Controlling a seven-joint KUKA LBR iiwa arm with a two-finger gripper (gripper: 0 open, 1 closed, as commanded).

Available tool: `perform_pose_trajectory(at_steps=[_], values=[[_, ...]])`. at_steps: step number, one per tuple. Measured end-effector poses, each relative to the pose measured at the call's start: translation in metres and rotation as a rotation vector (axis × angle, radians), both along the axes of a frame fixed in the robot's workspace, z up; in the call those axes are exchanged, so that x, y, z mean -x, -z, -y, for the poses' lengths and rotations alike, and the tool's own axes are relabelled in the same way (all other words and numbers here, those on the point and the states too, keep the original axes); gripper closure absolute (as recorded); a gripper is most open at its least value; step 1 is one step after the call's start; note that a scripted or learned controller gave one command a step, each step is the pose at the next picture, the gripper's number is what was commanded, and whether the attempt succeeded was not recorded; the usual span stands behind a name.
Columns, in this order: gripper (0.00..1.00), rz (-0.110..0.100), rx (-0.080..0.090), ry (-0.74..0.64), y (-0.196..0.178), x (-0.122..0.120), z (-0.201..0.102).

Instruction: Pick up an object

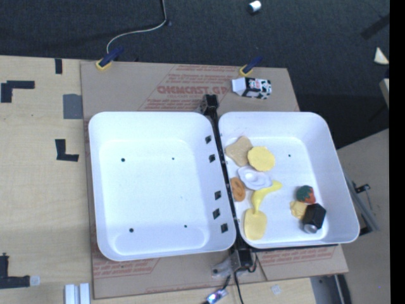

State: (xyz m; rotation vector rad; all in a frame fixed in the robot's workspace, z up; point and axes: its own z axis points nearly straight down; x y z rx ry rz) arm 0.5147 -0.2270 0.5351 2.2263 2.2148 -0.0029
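The right bin (316,135) holds several small objects. A tan flat piece (238,149) lies by the divider, with a round yellow piece (261,159) beside it. Below them sit a white piece (251,178), a small orange piece (237,189) and a long yellow piece (262,194). A yellow slab (255,225) rests near the front wall. At the front right a black cylinder (313,217) lies next to a green and red item (305,194) and a small yellow bit (297,209).
The left bin (101,170) stands beside the right one on a cardboard sheet (183,90). A black and white toy (253,87) lies on the cardboard behind the right bin. Two blue and yellow clamps (109,59) hold the sheet's back edge. A white cable (142,29) runs over the dark floor.
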Motion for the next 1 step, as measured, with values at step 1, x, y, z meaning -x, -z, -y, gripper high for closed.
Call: perform_pose_trajectory(at_steps=[1], values=[[1.0, 0.001, -0.002, -0.007, -0.0004, 0.032, -0.0229]])
